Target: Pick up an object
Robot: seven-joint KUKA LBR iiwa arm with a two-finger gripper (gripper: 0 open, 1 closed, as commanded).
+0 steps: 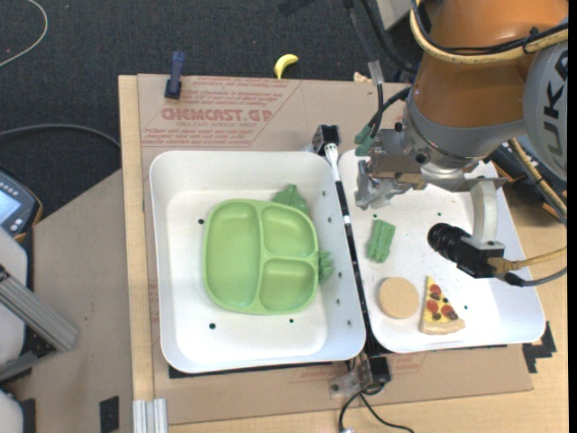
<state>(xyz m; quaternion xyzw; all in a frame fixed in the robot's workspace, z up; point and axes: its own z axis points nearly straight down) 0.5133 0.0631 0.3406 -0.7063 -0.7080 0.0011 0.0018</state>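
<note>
Dark carpet (135, 34) surrounds a bench topped with brown cardboard (225, 111), which carries two shallow white bins side by side. The left bin (171, 242) holds a green divided plate (261, 255) with a small green toy (290, 194) tucked at its one o'clock edge.

The right bin (514, 287) holds a green ridged piece (380, 240), a tan round cookie (398, 298) at its five o'clock, and a pizza slice (441, 307) beside that.

The gripper (371, 192) hangs above the green piece, at its twelve o'clock, with nothing between its fingers; how wide they stand I cannot tell.

The likely trouble: the piece lies near the bin's left wall, so a descent slightly off could strike the wall or push the piece aside.
</note>
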